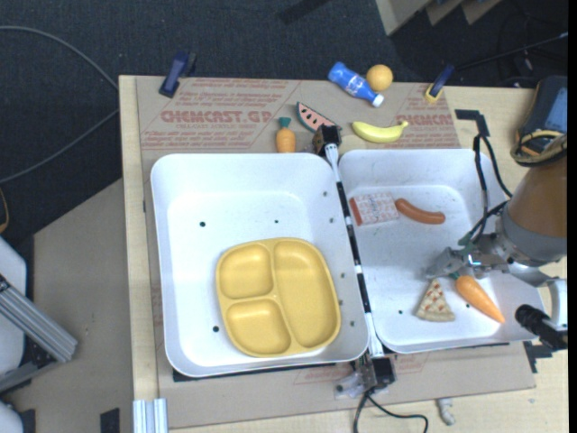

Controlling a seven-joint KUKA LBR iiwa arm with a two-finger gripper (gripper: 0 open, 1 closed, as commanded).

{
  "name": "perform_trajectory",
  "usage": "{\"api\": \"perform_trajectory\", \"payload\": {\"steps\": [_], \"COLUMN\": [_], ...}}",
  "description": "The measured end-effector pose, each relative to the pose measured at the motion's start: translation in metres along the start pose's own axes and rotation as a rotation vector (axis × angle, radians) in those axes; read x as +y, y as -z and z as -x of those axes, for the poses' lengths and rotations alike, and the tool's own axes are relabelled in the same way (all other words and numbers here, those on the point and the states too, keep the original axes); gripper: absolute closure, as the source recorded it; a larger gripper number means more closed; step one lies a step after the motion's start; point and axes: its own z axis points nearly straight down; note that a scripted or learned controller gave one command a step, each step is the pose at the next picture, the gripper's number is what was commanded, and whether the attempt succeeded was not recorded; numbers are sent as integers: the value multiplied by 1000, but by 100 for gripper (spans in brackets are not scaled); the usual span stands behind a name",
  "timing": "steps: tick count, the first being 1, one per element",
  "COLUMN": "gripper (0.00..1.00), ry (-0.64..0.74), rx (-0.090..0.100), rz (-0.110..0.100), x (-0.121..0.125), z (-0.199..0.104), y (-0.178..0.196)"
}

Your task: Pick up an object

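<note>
Camera view: two white bins sit side by side on the bench (pixel 225 106). The left bin (pixel 180 197) holds a yellow divided plate (pixel 277 294) in its near half. The right bin (pixel 397 332) contains a sausage (pixel 420 212) and a red-and-white packet (pixel 373 208) toward the far side, with a pizza slice (pixel 435 302) and a carrot (pixel 479 298) near the right corner — the two lie just beside each other. The hand (pixel 466 262) is low in the right bin, directly above the carrot's thick end and just right of the pizza slice; whether its grip is apart or together cannot be told, and nothing is seen clamped in it. Beyond the bins on the bench lie a banana (pixel 379 132), a blue bottle (pixel 352 83), an orange ball (pixel 380 77), a watermelon slice (pixel 310 116) and a small carrot-like toy (pixel 286 139).
</note>
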Motion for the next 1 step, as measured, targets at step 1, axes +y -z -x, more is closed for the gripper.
{"api": "perform_trajectory", "payload": {"steps": [1], "gripper": [0], "ry": [0], "rx": [0], "rz": [0], "x": [-26], "z": [-33], "y": [-7]}}
